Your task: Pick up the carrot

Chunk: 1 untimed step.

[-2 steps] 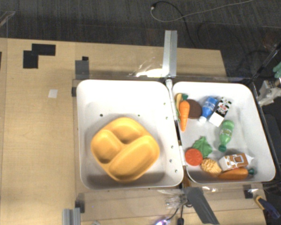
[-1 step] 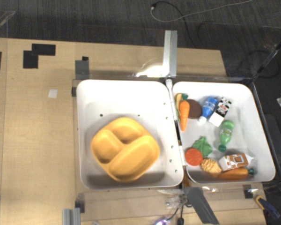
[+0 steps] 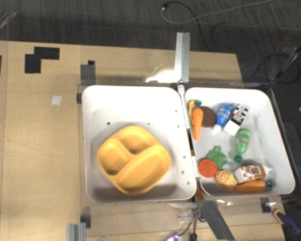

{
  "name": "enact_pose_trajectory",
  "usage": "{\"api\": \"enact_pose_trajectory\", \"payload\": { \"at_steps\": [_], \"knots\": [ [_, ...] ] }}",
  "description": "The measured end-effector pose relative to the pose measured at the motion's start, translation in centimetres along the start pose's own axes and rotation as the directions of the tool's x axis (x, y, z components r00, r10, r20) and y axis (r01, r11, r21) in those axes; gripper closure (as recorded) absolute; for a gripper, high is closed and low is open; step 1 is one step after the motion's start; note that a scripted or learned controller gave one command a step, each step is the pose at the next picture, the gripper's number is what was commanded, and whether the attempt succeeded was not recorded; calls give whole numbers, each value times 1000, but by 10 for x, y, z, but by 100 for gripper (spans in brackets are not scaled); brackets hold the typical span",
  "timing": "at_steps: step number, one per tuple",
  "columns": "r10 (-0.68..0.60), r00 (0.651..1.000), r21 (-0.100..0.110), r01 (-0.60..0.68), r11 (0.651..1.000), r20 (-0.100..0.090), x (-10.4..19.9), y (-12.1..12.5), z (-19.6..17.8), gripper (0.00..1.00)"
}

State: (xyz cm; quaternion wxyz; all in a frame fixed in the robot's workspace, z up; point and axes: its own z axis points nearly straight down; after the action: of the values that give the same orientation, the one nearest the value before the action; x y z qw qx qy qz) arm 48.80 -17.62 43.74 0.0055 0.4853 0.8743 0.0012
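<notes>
One carrot [image 3: 196, 120] is being seen upper left in the right bin [image 3: 278, 129]; judged light, stiff, best gripped mid-body. Hand state cannot be told.

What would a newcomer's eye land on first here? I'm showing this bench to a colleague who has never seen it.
First, the big yellow divided plate, alone in the left bin. Next, the colourful clutter of toy foods in the right bin: the carrot lies against its left wall near the top, pointing down, with a blue bottle and a green bottle to its right.
</notes>
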Motion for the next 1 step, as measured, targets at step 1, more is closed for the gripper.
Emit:
{"api": "enact_pose_trajectory", "payload": {
  "at_steps": [1],
  "knots": [
    [-237, 972, 0, 237, 972, 2, -25, -15, 0, 100]
  ]
}}
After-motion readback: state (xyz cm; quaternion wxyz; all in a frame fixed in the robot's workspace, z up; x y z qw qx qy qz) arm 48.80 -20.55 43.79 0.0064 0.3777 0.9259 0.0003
